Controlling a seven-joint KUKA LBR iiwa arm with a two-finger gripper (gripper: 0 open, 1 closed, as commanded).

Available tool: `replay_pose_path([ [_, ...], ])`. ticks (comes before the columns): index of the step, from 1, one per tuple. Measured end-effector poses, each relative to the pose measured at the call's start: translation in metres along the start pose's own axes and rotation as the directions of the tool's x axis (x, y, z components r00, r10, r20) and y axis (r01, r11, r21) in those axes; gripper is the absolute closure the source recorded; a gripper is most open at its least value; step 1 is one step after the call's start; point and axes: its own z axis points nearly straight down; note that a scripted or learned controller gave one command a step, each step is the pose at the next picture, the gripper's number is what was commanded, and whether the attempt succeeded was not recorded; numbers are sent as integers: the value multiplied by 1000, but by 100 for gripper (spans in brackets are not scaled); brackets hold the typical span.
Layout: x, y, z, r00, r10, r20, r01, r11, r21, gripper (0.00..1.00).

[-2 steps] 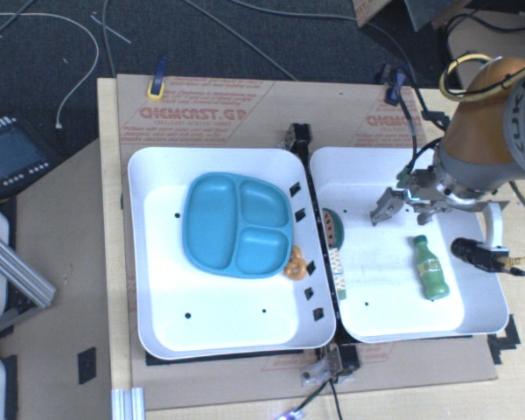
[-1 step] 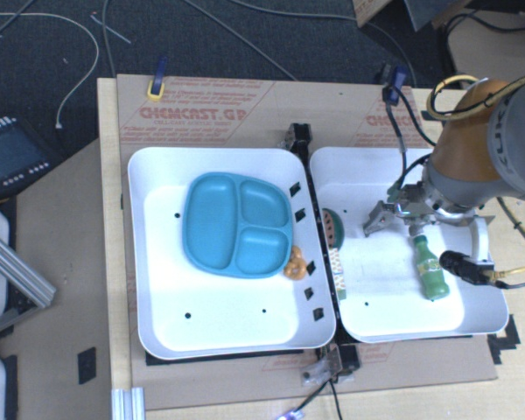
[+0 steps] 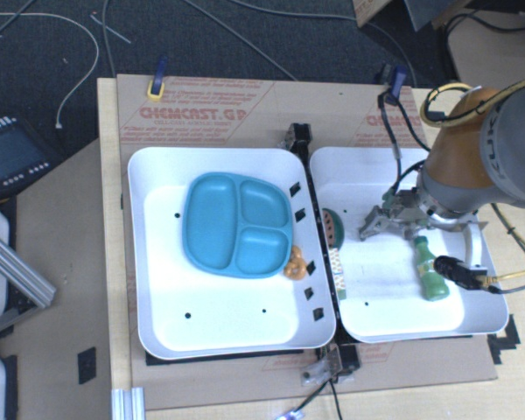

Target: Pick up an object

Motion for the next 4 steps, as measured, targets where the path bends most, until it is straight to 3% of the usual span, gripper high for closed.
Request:
replay_pose_path([
  [1,0,1,-12,1000,0,0,0,1000,-4,100],
  [4,2,-4,-169,1000,-2,3,2,1000,-11,100],
])
